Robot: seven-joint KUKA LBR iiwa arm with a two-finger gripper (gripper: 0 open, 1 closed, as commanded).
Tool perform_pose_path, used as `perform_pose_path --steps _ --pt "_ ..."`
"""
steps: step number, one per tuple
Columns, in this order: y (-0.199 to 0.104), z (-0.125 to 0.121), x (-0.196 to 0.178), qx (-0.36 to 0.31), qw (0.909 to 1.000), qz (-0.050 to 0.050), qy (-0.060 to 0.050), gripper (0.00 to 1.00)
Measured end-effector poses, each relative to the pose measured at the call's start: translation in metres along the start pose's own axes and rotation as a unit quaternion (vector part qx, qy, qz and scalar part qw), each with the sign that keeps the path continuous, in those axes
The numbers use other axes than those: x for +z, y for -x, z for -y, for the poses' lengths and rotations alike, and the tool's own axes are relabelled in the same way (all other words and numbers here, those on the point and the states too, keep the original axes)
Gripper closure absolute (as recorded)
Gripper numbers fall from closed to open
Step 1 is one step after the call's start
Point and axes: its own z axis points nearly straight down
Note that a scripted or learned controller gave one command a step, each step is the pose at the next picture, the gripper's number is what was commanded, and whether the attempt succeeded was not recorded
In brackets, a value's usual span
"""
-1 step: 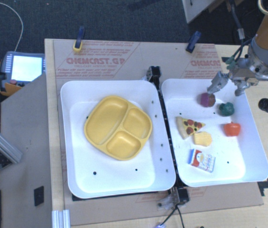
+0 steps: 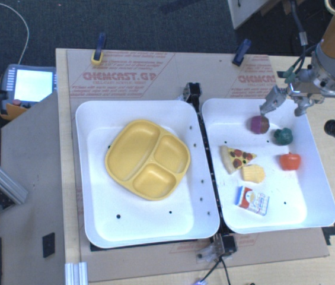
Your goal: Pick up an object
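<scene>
Over the right bin's (image 2: 309, 215) far edge you see the gripper (image 2: 286, 104), fingers spread wide and holding nothing. The arm (image 2: 333, 52) comes in from the upper right. Just below the fingers lies a purple ball (image 2: 259, 124), and near it a green toy (image 2: 283, 136) and a red one (image 2: 290, 161). Nearer the divider are a pizza slice (image 2: 236, 158), a cracker (image 2: 253, 173) and a small carton (image 2: 252, 200). The left bin (image 2: 96, 218) holds a yellow tray (image 2: 147, 158).

A robotics lab: clamped board (image 2: 155, 70), control pendant (image 2: 28, 85), loose cables (image 2: 4, 16).
</scene>
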Motion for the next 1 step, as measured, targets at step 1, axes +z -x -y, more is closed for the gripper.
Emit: perform_pose_path --steps 1 --pt "0.0070 0.0080 0.0515 0.001 1.0000 0.000 -0.003 0.00"
